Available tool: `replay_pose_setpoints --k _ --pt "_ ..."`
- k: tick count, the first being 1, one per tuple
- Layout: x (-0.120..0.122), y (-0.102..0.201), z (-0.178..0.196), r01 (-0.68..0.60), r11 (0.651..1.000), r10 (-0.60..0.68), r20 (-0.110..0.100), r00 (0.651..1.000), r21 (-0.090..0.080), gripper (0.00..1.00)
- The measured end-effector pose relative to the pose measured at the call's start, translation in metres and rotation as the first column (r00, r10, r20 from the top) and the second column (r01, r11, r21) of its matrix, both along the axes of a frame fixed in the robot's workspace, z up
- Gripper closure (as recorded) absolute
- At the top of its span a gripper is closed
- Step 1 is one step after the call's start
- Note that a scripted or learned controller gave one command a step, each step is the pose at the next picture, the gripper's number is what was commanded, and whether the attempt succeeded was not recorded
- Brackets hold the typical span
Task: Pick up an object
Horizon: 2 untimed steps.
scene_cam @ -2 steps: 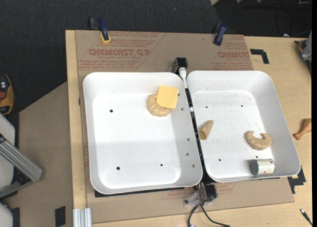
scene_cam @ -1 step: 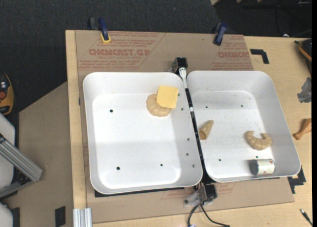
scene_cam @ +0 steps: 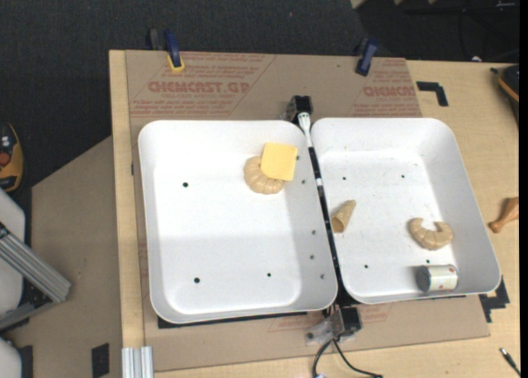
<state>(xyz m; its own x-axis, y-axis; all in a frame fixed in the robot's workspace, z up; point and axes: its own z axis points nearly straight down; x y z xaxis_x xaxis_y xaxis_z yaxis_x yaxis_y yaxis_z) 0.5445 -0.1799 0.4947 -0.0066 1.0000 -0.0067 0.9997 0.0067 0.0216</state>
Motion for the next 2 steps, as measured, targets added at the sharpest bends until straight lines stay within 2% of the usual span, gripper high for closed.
replay_pose_setpoints --k 1,2 --pt "-0.067 0.04 0.044 0.003 1.0 -0.003 -0.014 1.0 0.005 1.0" --pt "-0.061 -0.024 0.04 0.012 1.0 -0.012 -0.017 1.0 0.002 1.0"
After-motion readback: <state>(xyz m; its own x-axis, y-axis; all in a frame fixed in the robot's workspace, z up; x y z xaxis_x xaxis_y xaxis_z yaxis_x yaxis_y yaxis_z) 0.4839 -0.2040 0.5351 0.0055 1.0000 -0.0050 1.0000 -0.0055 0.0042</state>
